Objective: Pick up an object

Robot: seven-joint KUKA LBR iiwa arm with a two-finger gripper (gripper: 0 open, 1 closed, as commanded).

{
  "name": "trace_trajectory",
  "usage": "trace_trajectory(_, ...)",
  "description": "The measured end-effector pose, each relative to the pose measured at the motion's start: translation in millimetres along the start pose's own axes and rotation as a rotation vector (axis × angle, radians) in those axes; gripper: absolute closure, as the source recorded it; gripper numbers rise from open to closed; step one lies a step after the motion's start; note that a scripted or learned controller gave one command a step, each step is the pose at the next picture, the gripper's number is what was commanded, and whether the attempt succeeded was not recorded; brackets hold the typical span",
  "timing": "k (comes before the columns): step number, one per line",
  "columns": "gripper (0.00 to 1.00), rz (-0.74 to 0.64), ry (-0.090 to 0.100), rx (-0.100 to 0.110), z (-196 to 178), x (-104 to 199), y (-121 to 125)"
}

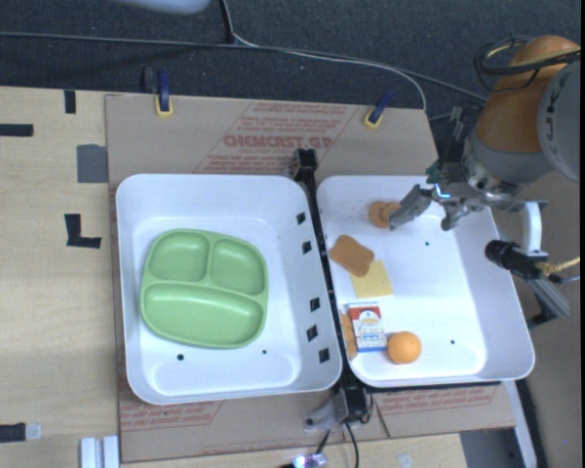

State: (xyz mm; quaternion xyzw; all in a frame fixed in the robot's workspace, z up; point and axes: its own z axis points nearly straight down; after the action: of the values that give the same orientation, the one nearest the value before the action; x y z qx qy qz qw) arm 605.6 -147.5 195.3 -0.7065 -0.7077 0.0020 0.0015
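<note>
My gripper (427, 213) hangs over the far part of the right bin (487, 300) with its two fingers spread open and nothing between them. One fingertip (403, 214) sits right beside a small round orange-brown piece (381, 213). Nearer the bin's middle lie a brown bread-like piece (352, 254) and a yellow cheese slice (372, 280). Toward the front lie a small red-and-white carton (367, 327) and an orange ball (404, 347).
The left bin (136, 213) holds a green divided plate (205, 289). A black divider with clips (315, 261) runs between the bins. Cardboard (263, 135) lies under both bins, clamped at the back. The arm's orange band (517, 105) stands at the right.
</note>
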Motion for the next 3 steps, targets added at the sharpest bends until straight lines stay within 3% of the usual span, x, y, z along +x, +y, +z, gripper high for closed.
trace_trajectory(2, 0.0, 0.001, 0.0, -0.004, 110.4, 4.4, -8.4)
trace_trajectory(3, 1.0, -0.001, 0.001, -0.009, 95.9, 5.5, -6.4)
